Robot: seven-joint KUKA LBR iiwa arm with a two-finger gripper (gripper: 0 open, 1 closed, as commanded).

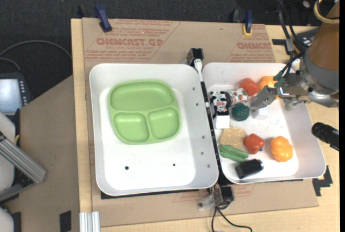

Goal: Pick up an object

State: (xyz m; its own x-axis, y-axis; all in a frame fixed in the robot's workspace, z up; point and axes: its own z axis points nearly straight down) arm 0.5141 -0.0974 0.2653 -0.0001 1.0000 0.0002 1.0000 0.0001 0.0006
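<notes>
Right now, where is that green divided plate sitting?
In the camera view the green plate lies in the left bin, toward its far half, apart from the toy food piled in the right bin.

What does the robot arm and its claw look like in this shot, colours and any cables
The arm enters from the right as a thick rounded body with an orange-brown band above a grey wrist section. Dark cables run along it near the top. The claw at its end is a smaller grey metal assembly, with blocky parts tapering toward the right bin. No markings are legible at this size.
</notes>
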